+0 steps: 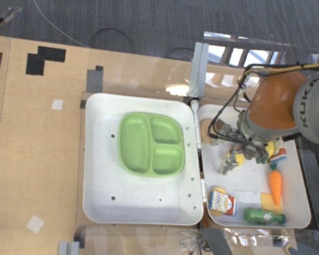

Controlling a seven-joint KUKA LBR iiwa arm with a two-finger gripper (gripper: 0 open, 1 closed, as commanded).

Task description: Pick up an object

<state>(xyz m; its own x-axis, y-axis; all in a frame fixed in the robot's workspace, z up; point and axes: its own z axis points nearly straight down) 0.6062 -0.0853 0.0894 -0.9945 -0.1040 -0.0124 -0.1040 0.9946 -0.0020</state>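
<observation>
Nearest the lens, along the right bin's (300, 220) lower wall, a green bottle (264, 216) lies on its side at about five o'clock in the bin, with a small red-and-white carton (223, 202) to its nine o'clock, near the wall between the bins. An orange carrot (276, 185) lies at the bottle's twelve o'clock, near the right wall, with a yellow wedge (269, 201) touching its lower end. A red, blue and green toy (277, 154) sits just at the carrot's twelve o'clock.

Over the upper half of this bin the tool (229, 164) hangs beneath the grey arm (317, 109) and its orange band (274, 97); whether its fingers are spread or closed cannot be told, and nothing can be seen gripped. Bare white floor lies between the tool and the carton, and toward the carrot at three o'clock.

Across the dividing wall at nine o'clock, the left bin (96, 202) holds a green divided plate (150, 144) near its centre, with white floor around it on every side. Both bins rest on a wooden tabletop (30, 158) that runs wide and bare toward nine o'clock.
</observation>
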